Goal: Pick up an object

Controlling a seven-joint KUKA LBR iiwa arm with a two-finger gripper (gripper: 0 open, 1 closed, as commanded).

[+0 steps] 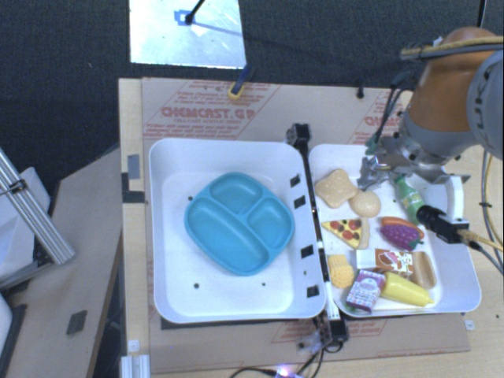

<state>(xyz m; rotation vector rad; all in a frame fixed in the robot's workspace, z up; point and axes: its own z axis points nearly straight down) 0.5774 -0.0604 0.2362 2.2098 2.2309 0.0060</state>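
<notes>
The bench (197, 105) carries two white bins side by side. The left bin (169, 211) holds a blue tray (239, 222) with three compartments, lying flat near the middle and turned at an angle. The right bin (465, 286) is crowded with toy food.

The arm (453, 93) reaches in from the right, its orange band above the wrist, and ends over the upper part of the right bin. The gripper (370, 176) hangs at the bin's upper middle, just beside the bread slice (336, 187) and just above the bun (365, 204) — whether the pincer is released or clenched cannot be told, and nothing can be seen held in it.

In the right bin, the bread slice lies at upper left, the round bun just to its right. A green bottle (409, 198) lies tilted to the right of the bun, partly under the wrist. Below the bun lies a pizza slice (347, 231), and to its right a purple piece (400, 232). Along the lower edge sit a yellow cracker (340, 270), a purple carton (365, 290), a yellow piece (405, 290) — touching the carton — and a hot dog (424, 269). A small red-and-white packet (392, 259) lies between the purple piece and the carton.
</notes>
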